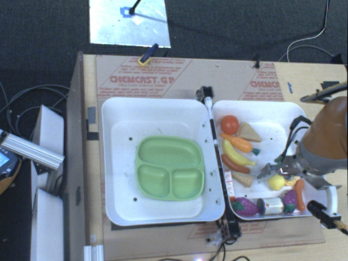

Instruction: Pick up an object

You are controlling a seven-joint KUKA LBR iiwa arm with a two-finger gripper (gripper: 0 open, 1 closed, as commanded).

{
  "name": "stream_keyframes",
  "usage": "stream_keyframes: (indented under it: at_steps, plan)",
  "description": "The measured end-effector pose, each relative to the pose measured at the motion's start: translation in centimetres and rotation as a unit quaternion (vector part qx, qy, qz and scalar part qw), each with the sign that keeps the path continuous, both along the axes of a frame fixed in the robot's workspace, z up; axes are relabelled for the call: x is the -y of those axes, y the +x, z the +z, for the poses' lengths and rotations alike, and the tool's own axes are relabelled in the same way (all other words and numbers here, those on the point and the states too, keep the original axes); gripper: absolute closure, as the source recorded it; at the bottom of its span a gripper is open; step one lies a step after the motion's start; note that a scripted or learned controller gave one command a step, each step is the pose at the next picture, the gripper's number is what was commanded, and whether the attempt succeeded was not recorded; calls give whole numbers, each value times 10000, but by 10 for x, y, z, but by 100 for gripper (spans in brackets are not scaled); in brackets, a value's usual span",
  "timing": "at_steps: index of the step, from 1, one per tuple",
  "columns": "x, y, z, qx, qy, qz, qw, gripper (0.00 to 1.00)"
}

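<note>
The right white bin (pixel 272 109) holds several toy foods. A red tomato (pixel 229 124), a tan wedge (pixel 249 131), an orange carrot (pixel 237 142), a yellow banana (pixel 237 156) and a brown sausage (pixel 234 165) lie along its left side. Purple grapes (pixel 244 205), a small bottle (pixel 272 205) and a red fruit (pixel 290 200) line its front wall. My gripper (pixel 274 171) hangs low at the bin's right, just above a yellow lemon (pixel 277 182) and right of the banana. Nothing is visibly held.
The left white bin (pixel 125 113) bears a green divided plate (pixel 169 167). The grey arm with its orange band (pixel 326 132) covers the right bin's right side. An orange piece (pixel 299 192) lies beside the lemon. Cardboard (pixel 163 75) lies under both bins.
</note>
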State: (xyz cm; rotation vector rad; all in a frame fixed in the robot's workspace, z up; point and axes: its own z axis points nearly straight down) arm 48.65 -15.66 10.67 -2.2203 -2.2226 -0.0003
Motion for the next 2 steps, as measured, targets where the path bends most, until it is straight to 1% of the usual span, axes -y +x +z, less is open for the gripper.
stream_keyframes:
  at_steps: [1,2]
  plan:
    - [0,1,10,17,-2,7,10000,100]
    - [-52,25,81,18,0,15,10000,100]
